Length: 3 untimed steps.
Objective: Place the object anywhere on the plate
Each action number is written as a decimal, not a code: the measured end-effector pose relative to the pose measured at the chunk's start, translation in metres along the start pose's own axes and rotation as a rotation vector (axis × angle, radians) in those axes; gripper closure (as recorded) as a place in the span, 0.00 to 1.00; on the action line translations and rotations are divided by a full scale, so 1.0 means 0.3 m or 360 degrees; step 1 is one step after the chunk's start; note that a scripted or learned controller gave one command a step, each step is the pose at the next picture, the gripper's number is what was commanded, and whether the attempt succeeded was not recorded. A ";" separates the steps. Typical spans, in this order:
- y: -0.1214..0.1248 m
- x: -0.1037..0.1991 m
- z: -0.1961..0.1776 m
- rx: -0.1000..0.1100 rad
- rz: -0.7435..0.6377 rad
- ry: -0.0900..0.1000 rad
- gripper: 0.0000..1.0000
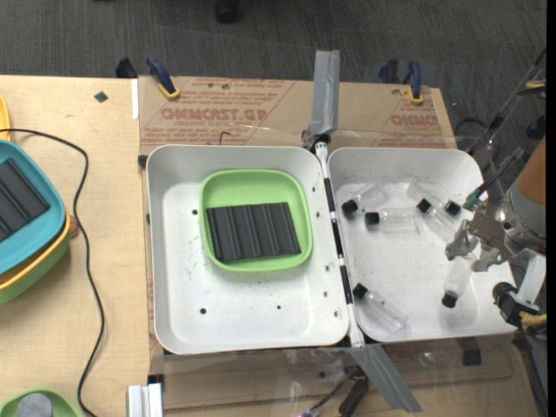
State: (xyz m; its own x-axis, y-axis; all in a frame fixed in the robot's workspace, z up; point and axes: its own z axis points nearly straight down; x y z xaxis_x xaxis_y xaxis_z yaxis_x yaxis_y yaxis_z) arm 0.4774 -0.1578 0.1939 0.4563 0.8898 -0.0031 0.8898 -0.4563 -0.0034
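A green square plate lies in the left white bin, with a dark ribbed slab resting flat on it. Several clear vials with black caps lie scattered in the right bin, such as one near the middle and one at the right. The arm comes in over the right bin's right rim, and my gripper hangs low just above that right-hand vial. I see nothing clearly between its tips.
Another vial lies near the right bin's front left corner. A grey metal bar stands behind the bins on brown cardboard. Teal and yellow trays and a black cable sit on the bench at the left.
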 end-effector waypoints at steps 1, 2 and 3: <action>0.000 0.000 0.000 0.0000 0.0001 0.0000 0.00; 0.017 -0.033 -0.119 0.0000 0.0398 0.0000 0.00; 0.064 -0.100 -0.159 0.0003 0.0986 -0.0001 0.00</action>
State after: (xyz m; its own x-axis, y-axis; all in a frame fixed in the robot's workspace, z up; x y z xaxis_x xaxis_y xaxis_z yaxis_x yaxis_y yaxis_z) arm 0.4810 -0.1934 0.2418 0.8881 0.4597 -0.0057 0.4597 -0.8881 -0.0026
